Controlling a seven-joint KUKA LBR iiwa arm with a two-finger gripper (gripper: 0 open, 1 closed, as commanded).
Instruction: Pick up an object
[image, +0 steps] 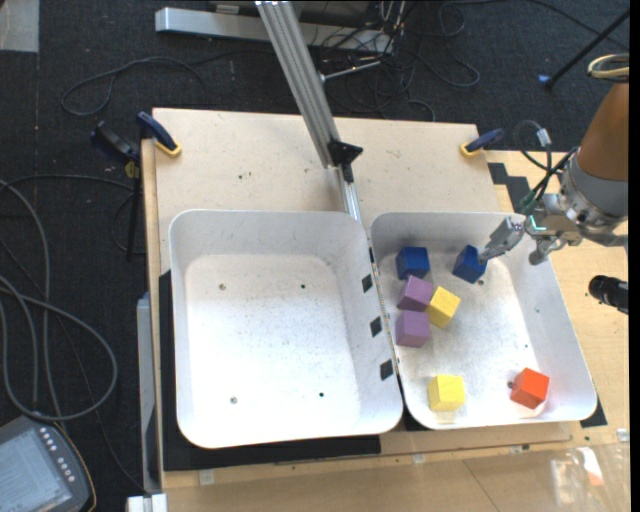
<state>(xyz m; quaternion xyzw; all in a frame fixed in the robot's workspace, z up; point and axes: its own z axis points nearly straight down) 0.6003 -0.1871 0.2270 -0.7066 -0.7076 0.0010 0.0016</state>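
The right bin (560, 330) holds several small blocks. Two blue cubes (412, 262) (468, 264) lie at its far side, with two purple cubes (417, 293) (412, 327) and a yellow cube (444, 305) in the middle. Another yellow cube (446, 392) and an orange cube (530, 387) rest near the front. My gripper (520, 248) hangs over the bin's far right corner, open, its fingers spread apart. The left finger (498, 242) ends right beside the second blue cube; nothing sits between the fingers.
The left bin (200, 300) stands beside the right one. A slanted metal rail (305, 85) comes down to the bins' shared far edge. Clamps (160, 135) (482, 142) grip the board's far corners. Cables trail on the floor at left.
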